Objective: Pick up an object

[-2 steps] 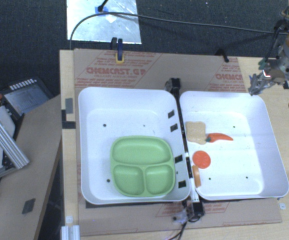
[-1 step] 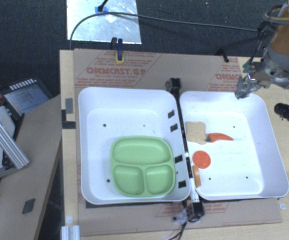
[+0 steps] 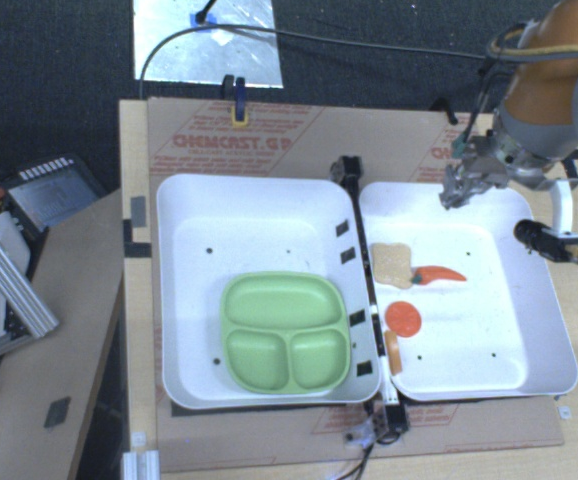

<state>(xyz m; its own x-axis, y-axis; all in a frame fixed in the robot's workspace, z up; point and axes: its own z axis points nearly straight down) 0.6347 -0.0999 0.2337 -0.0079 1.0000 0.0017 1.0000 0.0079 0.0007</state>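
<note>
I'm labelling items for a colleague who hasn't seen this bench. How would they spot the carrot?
Look in the right bin. Near its left wall lies the carrot, beside a tan bread slice and above a round red slice. It alone is long and orange.

Right bin, left side: tan bread slice lying flat; orange carrot just beside it, pointing right; red disc flat below them.
</note>
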